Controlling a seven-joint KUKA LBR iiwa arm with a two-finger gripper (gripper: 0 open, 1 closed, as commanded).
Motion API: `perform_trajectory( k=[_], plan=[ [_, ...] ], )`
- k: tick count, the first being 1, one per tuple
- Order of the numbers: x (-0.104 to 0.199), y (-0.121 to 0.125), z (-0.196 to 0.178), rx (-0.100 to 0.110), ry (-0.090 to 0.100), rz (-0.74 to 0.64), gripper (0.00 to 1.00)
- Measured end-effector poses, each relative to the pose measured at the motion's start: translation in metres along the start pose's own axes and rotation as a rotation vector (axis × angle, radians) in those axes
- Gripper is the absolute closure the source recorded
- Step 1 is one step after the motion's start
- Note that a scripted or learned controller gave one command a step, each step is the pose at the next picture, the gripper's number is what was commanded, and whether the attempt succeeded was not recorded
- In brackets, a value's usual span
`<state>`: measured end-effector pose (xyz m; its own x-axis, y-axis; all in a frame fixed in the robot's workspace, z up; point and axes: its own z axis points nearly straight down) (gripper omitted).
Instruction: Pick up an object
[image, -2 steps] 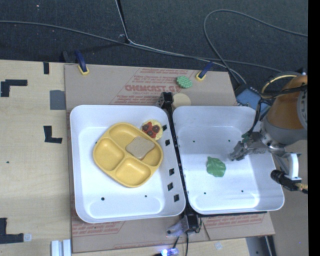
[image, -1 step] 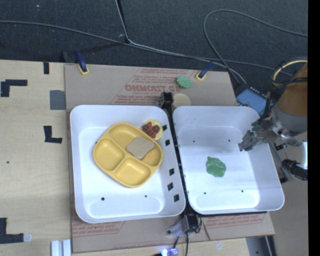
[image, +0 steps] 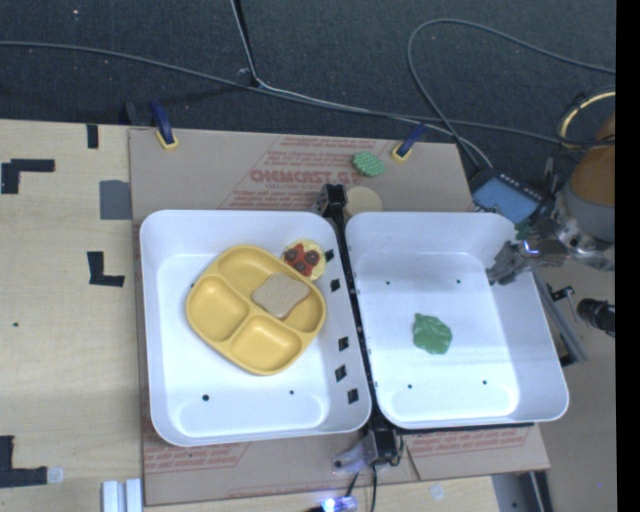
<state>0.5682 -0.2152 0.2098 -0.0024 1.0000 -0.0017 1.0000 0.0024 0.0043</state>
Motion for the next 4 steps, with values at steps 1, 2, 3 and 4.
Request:
perform_trajectory(
  k=[1, 2, 3, 4],
  plan=[
    [0.000, 0.001, -0.040, 0.000, 0.000, 0.001, 1.00],
    [0.057, -0.009, -0.043, 0.005, 0.003, -0.003, 1.00],
    [0.104, -0.017, -0.032, 0.007, 0.002, -0.002, 1.00],
    [0.158, -0.024, -0.019, 0.007, 0.003, -0.003, 1.00]
  ],
)
